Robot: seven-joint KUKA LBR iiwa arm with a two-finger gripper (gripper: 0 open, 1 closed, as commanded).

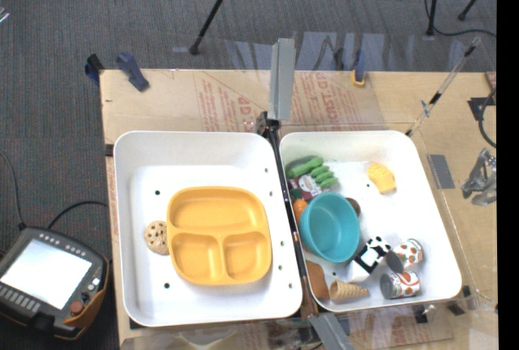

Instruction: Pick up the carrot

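Note:
The carrot (pixel 299 210) appears as a small orange piece in the right bin (pixel 422 178), against its left wall. It is tucked beside the left rim of a teal bowl (pixel 330 227), which hides most of it. Green pea pods (pixel 313 170) lie just behind it, with a dark red item (pixel 306 188) between them.
The right bin also holds a yellow toy (pixel 381 177), a black-and-white toy (pixel 371 255), two printed cups (pixel 403 283), an ice cream cone (pixel 349 290) and a brown piece (pixel 318 279). The left bin (pixel 138 170) holds a yellow divided plate (pixel 219 235) and a cookie (pixel 156 236).

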